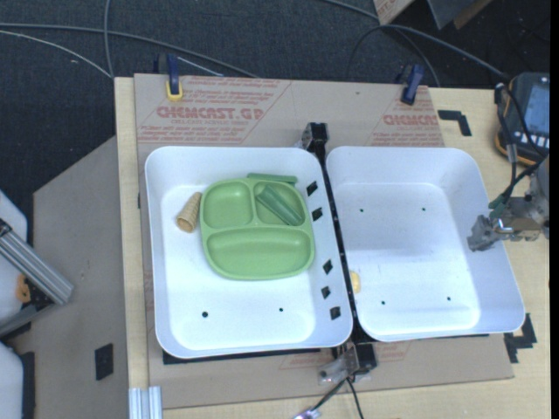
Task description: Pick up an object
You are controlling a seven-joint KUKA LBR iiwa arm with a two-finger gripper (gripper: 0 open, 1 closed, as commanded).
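Gripper [483, 234]: sitting at the right wall of the right bin, just over its rim, reaching in from the right; whether it is apart or together cannot be told from this slant, and nothing is showing between its tips.
Green plate [256, 231]: lying flat in the upper half of the left bin, its three compartments facing up; well apart from the gripper.
Green piece [279, 203]: resting in the plate's upper right compartment, lying at a slant.
Green strip [272, 178]: lying just behind the plate's far edge, touching or nearly touching it.
Cone [188, 211]: a tan, ridged cone lying on its side just left of the plate, wide end pointing toward the near side.
Left bin [236, 326]: white and shallow, holding the plate, the strip and the cone.
Right bin [410, 286]: white, sitting just beside the left bin.
Yellow bit [355, 281]: showing at the seam between the two bins, too small to identify.
Bench [227, 99]: a printed board carrying both bins, with blue clamps gripping its far edge.
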